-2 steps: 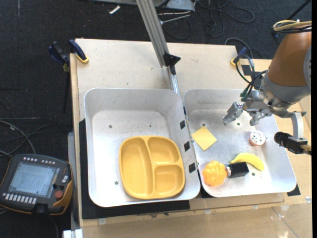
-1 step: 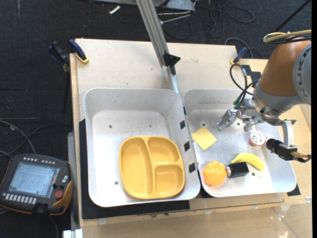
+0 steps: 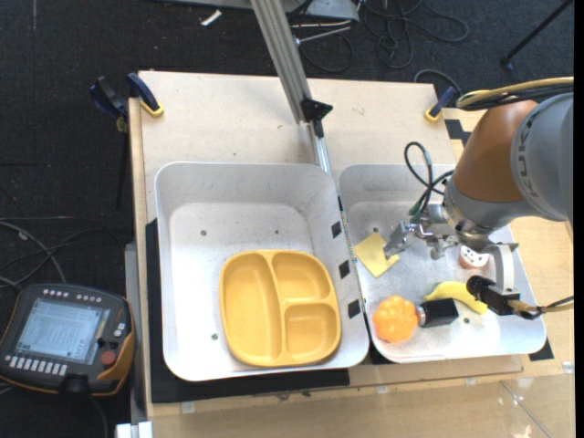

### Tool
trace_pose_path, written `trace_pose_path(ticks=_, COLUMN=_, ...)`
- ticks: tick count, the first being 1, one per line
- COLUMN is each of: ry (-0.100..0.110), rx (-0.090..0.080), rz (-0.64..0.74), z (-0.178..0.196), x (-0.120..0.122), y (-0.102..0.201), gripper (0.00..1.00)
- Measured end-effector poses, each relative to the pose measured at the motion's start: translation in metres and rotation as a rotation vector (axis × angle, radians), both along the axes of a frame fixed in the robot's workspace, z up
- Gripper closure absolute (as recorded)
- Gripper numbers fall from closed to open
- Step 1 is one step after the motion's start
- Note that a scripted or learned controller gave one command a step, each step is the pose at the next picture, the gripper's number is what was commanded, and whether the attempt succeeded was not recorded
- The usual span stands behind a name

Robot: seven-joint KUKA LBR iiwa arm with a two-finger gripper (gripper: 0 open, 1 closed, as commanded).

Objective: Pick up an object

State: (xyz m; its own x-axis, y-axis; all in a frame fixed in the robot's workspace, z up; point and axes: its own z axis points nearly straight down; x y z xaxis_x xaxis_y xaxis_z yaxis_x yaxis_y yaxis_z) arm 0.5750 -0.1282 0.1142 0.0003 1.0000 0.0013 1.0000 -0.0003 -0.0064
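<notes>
The right bin (image 3: 365, 190) holds several small items. A flat yellow square piece (image 3: 374, 255) lies near its left wall. An orange round fruit-like object (image 3: 395, 318) sits at the front, with a black block (image 3: 440, 312) beside it and a yellow banana (image 3: 453, 292) just behind that. My gripper (image 3: 401, 239) hangs low over the bin, right beside the yellow square's upper right corner. Nothing is visibly held in it.
A yellow divided plate (image 3: 239, 292) lies in the left bin (image 3: 182, 199). A small white and red item (image 3: 471, 258) sits under my wrist at the right bin's right side. A slanted metal pole (image 3: 285, 53) crosses the back of the bench. A cable (image 3: 418, 164) loops above the gripper.
</notes>
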Motion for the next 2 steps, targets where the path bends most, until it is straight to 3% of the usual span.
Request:
trace_pose_path(ticks=1, ry=-0.007, rx=-0.002, rz=0.0, z=0.014, x=0.002, y=-0.001, gripper=1.0)
trace_pose_path(ticks=2, ry=-0.012, rx=-0.003, rz=-0.001, z=0.062, x=0.002, y=-0.01, gripper=1.0)
